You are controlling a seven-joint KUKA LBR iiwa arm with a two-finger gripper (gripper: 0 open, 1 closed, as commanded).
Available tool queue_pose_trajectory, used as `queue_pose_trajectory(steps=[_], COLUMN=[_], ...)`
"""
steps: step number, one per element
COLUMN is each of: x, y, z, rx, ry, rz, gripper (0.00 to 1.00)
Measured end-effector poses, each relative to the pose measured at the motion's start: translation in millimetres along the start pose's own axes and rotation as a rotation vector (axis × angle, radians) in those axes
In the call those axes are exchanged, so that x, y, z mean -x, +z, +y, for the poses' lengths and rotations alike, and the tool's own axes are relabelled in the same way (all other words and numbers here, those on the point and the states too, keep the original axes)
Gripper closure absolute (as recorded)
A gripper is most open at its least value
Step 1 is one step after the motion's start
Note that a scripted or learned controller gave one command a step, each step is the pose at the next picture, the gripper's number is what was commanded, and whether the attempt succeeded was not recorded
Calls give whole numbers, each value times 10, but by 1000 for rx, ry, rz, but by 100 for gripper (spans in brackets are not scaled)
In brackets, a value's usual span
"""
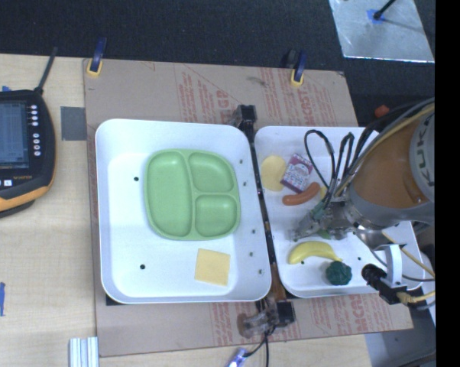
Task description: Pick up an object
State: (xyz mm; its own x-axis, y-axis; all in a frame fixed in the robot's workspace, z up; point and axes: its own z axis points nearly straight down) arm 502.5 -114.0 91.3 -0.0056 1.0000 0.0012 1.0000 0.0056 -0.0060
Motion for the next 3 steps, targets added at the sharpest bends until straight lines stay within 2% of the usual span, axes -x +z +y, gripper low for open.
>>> queue_pose_trajectory(steps=[1, 2, 3], x=[-88, -204, 32], y=[3, 3, -97], z=[-270, -269, 568], rx=[1, 0, 4], ry=[1, 0, 3], rz=[0, 0, -2], gripper=[0, 0, 0])
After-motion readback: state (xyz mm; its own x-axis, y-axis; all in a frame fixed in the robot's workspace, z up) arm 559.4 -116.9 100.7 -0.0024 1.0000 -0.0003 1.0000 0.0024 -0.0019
